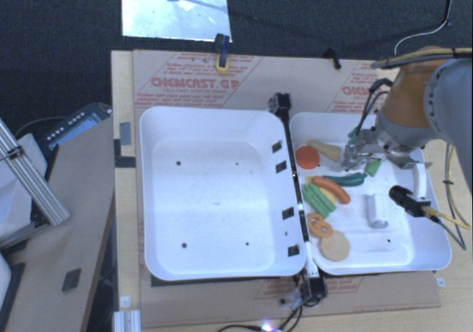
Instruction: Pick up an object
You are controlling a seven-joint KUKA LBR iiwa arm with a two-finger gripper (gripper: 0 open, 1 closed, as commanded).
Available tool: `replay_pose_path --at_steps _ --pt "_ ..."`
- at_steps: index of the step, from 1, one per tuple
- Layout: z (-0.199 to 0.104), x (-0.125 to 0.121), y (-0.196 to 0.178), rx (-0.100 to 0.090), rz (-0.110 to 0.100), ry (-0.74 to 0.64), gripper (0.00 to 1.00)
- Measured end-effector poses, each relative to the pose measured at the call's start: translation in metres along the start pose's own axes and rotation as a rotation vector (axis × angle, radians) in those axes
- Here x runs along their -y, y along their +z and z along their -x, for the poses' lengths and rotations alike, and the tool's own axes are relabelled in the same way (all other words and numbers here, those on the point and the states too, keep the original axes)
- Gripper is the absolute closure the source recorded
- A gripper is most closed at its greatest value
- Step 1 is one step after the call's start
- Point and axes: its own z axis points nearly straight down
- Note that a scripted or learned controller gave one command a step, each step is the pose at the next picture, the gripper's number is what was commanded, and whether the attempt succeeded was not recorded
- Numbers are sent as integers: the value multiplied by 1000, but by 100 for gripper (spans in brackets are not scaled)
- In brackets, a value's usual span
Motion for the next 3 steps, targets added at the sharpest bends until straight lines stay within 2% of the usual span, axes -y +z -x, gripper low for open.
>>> replay_pose_path --at_steps 1,2,3 --pt "-34 79 12 -4 -10 3 100" --pt "21 -47 8 5 11 -3 100" --pt "70 -59 -129 5 10 3 100"
